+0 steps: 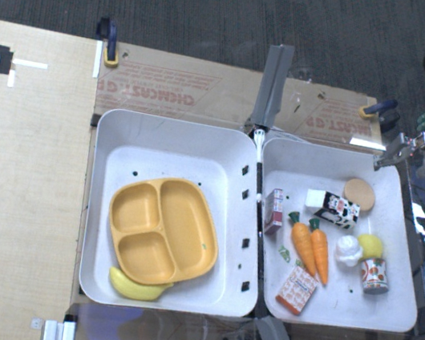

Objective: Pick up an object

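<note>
The right bin (396, 307) holds several small items. Two orange carrots (311, 251) lie side by side in its middle, with a small red and white carton (275, 209) to their left. Behind them are a black-and-white carton (339, 211) and a tan round disc (359, 194). A yellow lemon (371, 247), a white lump (347, 250) and a small can (374, 276) sit to the right. An orange packet (298, 291) lies at the front. My gripper (397, 152) hangs over the bin's far right corner, apart from all of them.
The left bin (104, 187) holds a yellow divided plate (163, 230) with a banana (135, 286) at its front edge. A grey upright post (272, 86) stands behind the gap between the bins. Clamps (378, 110) grip the cardboard at the back.
</note>
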`<state>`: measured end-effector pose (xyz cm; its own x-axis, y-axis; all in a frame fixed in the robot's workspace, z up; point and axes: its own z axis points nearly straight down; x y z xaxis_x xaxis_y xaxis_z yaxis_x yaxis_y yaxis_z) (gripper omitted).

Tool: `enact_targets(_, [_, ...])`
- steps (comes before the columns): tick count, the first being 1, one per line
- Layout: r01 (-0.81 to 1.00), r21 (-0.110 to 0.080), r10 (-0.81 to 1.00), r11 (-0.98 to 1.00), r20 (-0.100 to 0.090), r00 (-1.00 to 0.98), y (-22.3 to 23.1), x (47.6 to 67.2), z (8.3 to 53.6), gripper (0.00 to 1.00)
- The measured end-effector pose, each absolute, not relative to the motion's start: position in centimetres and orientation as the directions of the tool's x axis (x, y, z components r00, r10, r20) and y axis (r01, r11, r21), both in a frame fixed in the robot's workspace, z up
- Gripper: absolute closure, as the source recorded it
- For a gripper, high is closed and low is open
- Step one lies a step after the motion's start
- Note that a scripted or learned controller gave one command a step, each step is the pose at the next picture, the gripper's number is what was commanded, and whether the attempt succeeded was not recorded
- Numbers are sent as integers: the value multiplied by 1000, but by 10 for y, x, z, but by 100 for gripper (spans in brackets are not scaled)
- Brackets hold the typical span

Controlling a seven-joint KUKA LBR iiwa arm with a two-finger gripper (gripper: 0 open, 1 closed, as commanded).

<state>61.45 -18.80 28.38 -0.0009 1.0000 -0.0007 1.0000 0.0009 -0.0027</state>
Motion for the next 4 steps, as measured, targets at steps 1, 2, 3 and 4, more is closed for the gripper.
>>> enact_targets(1, [1000,-4,1000,-27,0,27,-157,586,182,0])
enact_targets(2, [995,-4,995,98,1,-98,-109,537,129,0])
enact_targets(3, [991,-3,991,133,1,-133,-101,512,91,0])
enact_targets(4, [991,-4,991,130,2,-130,-102,512,99,100])
